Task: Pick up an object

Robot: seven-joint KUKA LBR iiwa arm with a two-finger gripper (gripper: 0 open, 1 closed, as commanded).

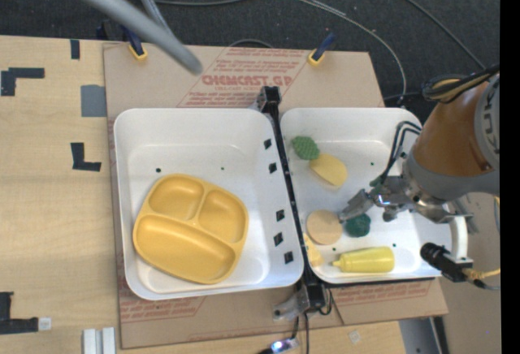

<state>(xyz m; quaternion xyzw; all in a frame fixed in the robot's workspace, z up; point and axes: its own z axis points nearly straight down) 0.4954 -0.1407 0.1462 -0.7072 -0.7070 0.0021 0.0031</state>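
Two bare strips flank the open pincer (pixel 363 210) above a green piece (pixel 357 224).

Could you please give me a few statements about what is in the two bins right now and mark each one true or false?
1. The yellow divided tray lies in the left bin. True.
2. The yellow bottle stands upright in the right bin. False: it lies on its side near that bin's front edge.
3. The gripper is over the right bin, close to the dark green piece. True.
4. The green bumpy piece rests on the yellow divided tray. False: it is in the right bin, beside the pale yellow piece.
5. The tan round disc is in the left bin. False: it is in the right bin, near the divider.
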